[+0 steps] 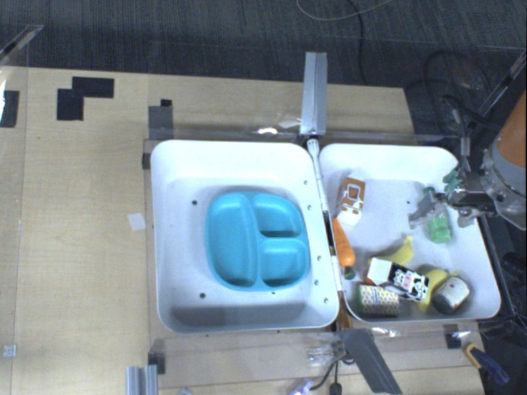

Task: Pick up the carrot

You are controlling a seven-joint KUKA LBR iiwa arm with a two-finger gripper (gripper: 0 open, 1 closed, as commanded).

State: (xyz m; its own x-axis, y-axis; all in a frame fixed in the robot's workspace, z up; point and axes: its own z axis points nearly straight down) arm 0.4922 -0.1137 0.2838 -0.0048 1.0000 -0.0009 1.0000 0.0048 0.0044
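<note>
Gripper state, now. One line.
Gripper: over the right bin beside a green item, well away from the carrot; open or closed cannot be told.

the arm (pixel 510 151) is grey, with a rounded orange band showing above the wrist. below the band sits a pale grey collar, then a darker metal gripper (pixel 434 206) of small blocky parts. thin dark cables run alongside the arm.
</note>
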